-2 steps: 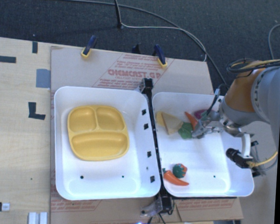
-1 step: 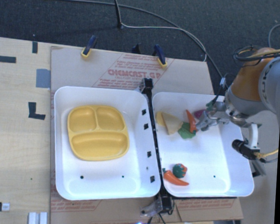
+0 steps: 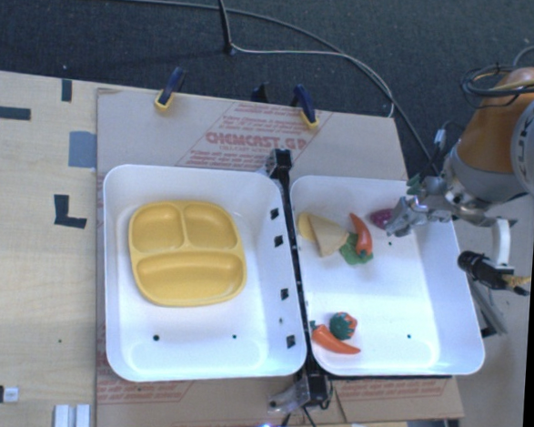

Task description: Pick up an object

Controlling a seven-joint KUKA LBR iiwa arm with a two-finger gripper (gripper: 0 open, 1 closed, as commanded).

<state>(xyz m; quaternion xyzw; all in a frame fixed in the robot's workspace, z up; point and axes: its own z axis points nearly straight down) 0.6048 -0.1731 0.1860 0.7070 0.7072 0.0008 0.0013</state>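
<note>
The arm (image 3: 499,151) is grey with a broad orange band above its wrist — black cables loop over it — ending in a small metallic gripper (image 3: 401,219).

— What is seen on the bench (image 3: 28,237)?
— A cardboard sheet (image 3: 254,139) is laid at the frame's centre. Two white bins are placed on it: the left bin (image 3: 113,334) and the right bin (image 3: 444,293), side by side, touching.
</note>
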